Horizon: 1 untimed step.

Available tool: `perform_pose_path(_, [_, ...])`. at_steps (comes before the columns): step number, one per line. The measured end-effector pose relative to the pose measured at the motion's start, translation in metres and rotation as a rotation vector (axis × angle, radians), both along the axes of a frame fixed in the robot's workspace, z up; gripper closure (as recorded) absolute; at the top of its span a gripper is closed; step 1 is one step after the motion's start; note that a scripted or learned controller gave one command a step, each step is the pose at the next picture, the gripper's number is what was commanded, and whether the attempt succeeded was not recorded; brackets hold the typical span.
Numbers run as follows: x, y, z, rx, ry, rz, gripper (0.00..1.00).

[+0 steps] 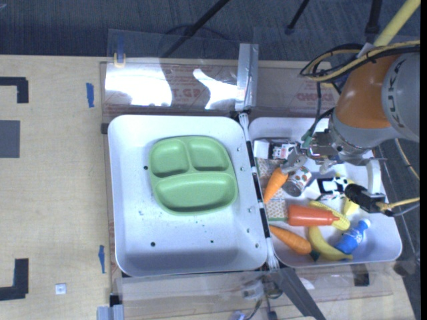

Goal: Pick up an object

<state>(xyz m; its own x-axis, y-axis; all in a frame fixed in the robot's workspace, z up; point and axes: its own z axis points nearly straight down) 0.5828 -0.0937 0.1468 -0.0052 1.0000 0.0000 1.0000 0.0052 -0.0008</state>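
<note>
Well to the left of the pincer (298, 157), the left bin (127, 179) carries a green tray (192, 173) with three compartments; no loose object lies in it, and nothing has been moved there. A raised divider (257, 192) separates it from the right bin (393, 242), where all candidate objects sit. Just below and left of the pincer lies a carrot (273, 184), tilted, its tip toward the pincer. Directly below, a small grey piece (294, 184) rests close to the fingertips; contact cannot be confirmed. Further below lie a red bottle (310, 214), a second carrot (291, 239) and a banana (325, 243), with a blue bottle (351, 237) below and to the right. A black-and-white toy (331, 185) sits just right of the pincer. The arm (370, 105) reaches in from the upper right, the pincer low over the clutter. Whether it is released or clenched cannot be told, and no object is seen between its fingers. Judged from this layout, the approach is made, but the grasp and lift remain to be done; every object rests in the bin.
</note>
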Motion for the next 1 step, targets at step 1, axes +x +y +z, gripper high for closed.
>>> perform_pose_path(1, [-0.0687, -0.0532, -0.0200, 0.001, 0.000, 0.074, 0.00])
